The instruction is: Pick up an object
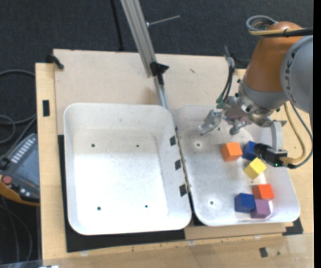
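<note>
Jaws spread apart, apparently holding nothing, though the view is small; gripper [223, 121] hovers over the right bin [205, 211], upper part. Blocks lying in that bin: orange block [232, 151] nearest the fingers, blue block [250, 148], yellow block [255, 167], purple block [260, 208].

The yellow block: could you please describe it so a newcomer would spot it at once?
Look in the right-hand bin, along its far right side where the blocks cluster. The yellow block sits mid-cluster, below the dark blue block and above an orange-red block. It is the only yellow one.
</note>
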Controlling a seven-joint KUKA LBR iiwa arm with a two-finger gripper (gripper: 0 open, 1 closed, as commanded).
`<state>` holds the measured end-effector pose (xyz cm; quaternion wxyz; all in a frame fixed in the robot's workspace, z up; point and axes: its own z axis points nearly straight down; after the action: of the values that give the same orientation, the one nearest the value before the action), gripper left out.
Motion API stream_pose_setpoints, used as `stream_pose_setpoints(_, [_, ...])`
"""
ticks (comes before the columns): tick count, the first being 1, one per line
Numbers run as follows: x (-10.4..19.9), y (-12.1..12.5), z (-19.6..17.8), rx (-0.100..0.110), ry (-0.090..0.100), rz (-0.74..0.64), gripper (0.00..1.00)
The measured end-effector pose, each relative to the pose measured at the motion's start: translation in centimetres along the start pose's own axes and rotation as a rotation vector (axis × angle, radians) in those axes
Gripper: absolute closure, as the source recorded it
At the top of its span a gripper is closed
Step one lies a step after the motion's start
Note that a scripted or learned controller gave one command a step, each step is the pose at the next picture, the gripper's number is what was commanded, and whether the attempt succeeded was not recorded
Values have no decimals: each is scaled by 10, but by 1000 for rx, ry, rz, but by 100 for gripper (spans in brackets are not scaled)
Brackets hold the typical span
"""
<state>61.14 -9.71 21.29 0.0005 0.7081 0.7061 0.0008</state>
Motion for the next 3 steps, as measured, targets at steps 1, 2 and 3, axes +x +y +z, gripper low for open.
stream_pose_setpoints(1, [-85, 18, -11, -2, -6, 2, 0])
stream_pose_setpoints(2, [-64, 15, 116, -4, -6, -6, 0])
stream_pose_setpoints(3, [-52, -13, 116, 2, -3, -1, 0])
